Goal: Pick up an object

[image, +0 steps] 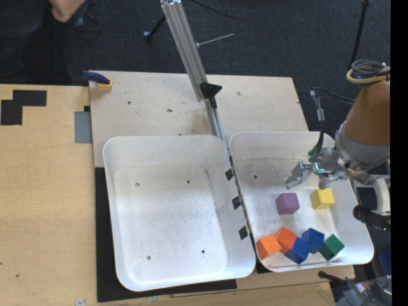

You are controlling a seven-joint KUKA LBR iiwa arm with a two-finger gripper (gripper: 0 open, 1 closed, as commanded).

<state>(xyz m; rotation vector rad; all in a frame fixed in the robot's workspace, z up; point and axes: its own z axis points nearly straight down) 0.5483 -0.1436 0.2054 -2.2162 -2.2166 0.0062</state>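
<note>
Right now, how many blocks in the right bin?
7, maybe more hidden: purple, yellow, two orange, two blue, green, clustered near the front edge.

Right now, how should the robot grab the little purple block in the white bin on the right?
Best from straight above, I think. The small purple cube sits flat on the right white bin's floor, apart from the yellow cube and the pile of blocks below it. Pinch its two opposite upright sides, where there is free room. The gripper hovers just above it.
</note>
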